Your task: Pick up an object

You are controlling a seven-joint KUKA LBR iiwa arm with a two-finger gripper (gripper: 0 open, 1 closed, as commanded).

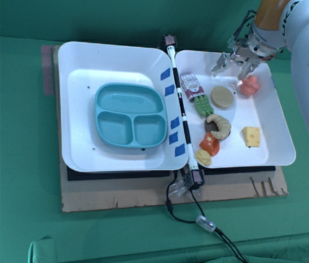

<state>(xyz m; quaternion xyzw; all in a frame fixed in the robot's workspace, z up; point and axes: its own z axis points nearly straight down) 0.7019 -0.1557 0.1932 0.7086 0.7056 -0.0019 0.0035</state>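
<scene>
The orange-red toy [249,85] at the right bin's [278,119] far right corner sits just below and slightly right of your gripper [235,66], whose fingers hang spread and empty, the round tan disc [222,97] lying further off.

A divided tray [130,115] lies in the left bin [78,59]. Right of that tray, the right bin [278,130] holds a cluster of toy foods [215,126].
</scene>
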